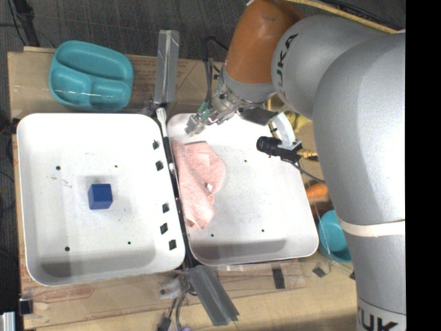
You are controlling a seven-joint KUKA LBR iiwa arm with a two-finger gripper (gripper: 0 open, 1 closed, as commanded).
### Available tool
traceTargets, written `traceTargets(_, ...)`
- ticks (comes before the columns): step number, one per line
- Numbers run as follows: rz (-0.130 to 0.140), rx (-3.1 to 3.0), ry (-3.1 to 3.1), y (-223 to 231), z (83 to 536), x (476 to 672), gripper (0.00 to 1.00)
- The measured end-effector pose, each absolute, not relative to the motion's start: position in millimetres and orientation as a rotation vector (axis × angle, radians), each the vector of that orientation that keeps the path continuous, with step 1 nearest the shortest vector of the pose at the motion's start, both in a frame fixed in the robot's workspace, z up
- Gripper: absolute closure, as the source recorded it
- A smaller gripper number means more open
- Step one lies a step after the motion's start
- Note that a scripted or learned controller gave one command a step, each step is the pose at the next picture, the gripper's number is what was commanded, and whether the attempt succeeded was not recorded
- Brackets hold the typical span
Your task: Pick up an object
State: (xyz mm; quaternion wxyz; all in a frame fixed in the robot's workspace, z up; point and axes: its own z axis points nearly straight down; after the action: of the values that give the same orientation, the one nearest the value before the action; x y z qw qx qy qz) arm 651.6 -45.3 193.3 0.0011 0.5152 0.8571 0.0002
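Observation:
A pink cloth (200, 179) lies crumpled along the left side of the right bin (269, 205). A small blue cube (100, 196) sits in the left bin (41, 157), left of its middle. My gripper (198, 123) hangs at the back left corner of the right bin, just above the cloth's far edge. The grey arm with its orange band covers the back right of that bin. Nothing is visibly held.
A teal moulded tray (91, 74) rests on the bench behind the left bin. An orange thing (315, 190) and a teal thing (334, 236) lie beside the right bin's right edge. The divider (169, 185) between the bins carries black clips.

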Motion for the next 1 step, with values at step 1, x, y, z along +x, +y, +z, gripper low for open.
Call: traceTargets(1, 0.000, 1.618, 2.691, -45.5, 193.0, 651.5, 0.00)
